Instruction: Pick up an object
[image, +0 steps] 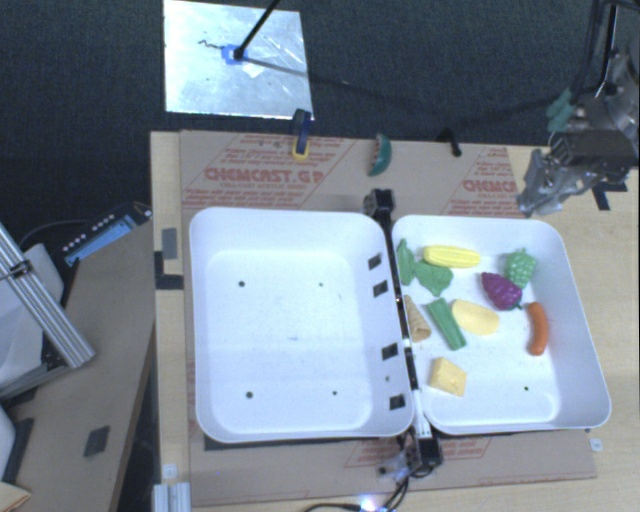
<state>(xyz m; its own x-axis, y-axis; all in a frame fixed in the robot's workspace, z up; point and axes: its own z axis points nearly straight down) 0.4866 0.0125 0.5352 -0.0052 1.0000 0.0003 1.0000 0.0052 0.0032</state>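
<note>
**Inspector:** Report on the containers.

**Assistant:** Two shallow white bins sit side by side on the surface (170, 300), touching along a centre seam. The left bin (215, 400) shows a bare white floor with a few small dark dots. The right bin (585, 390) holds all the toy food.

**Inspector:** Itemise it.

**Assistant:** A yellow corn cob (451, 257) lies near the back wall. Just left of it is a green leafy vegetable (433, 278), with another green piece (405, 263) against the seam. A green grape bunch (519, 267) sits to the back right, touching a purple eggplant (501, 291). An orange carrot (538, 328) lies towards the right wall. In the middle, a yellow lemon-like piece (476, 317) rests beside a green stick (445, 324). A tan cone (416, 318) lies at the seam, and a cheese wedge (448, 377) sits apart, nearer the front.

**Inspector:** The claw?

**Assistant:** The claw (545, 195) hangs beyond the right bin's back right corner, above the cardboard. I cannot tell whether it is apart or together; nothing is seen in it.
</note>
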